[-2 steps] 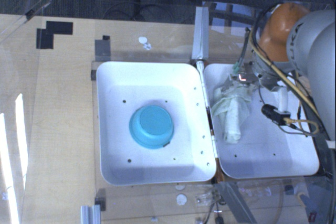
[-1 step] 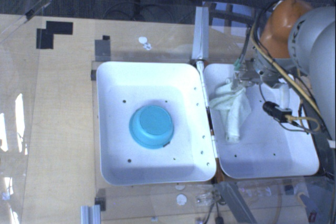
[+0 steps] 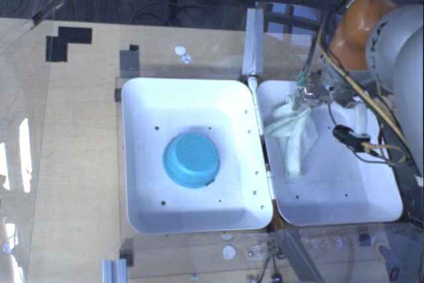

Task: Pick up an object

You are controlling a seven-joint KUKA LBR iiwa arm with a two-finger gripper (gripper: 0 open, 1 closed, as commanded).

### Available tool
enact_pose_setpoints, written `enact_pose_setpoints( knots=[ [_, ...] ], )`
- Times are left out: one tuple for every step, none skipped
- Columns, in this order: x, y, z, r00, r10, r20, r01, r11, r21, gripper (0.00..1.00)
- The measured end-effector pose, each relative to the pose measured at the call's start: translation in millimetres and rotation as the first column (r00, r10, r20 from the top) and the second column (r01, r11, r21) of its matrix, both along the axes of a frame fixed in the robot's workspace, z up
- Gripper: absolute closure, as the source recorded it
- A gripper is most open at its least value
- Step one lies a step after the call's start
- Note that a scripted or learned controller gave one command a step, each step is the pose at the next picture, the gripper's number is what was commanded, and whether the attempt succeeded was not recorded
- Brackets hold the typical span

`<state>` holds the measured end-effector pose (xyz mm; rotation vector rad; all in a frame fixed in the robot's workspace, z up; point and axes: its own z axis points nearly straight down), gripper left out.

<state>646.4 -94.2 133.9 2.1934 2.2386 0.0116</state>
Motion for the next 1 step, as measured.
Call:
enact_pose_setpoints(
  knots=[
    [10.1,44.5,109.2,1.0,-0.009,-0.006,0.009,1.0,0.0,1.0]
  ],
)
